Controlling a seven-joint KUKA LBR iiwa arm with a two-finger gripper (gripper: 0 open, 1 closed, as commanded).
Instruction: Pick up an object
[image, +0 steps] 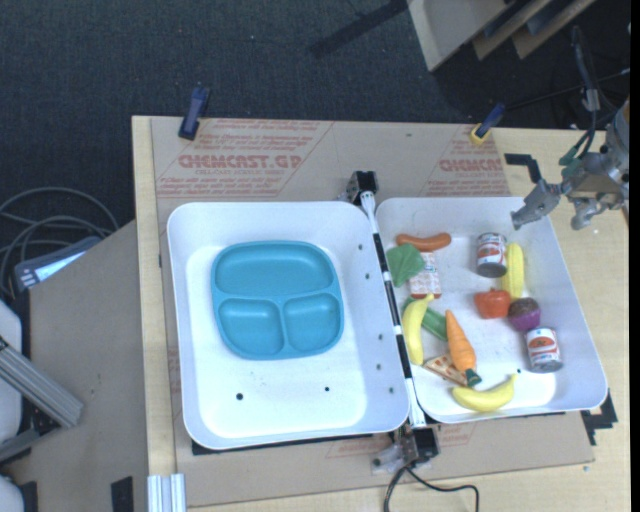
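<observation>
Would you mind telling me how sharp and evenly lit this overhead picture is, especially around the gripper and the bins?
In the camera view, the light is soft and even, with faint shadows under the toy food in the right bin; the blue tray and left bin show mild sheen but no harsh glare; the gripper at the right edge looks slightly blurred; small labels on the cans are too soft to read.

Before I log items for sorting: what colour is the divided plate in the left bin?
Light blue; the divided plate shows plainly in the camera view.
</observation>
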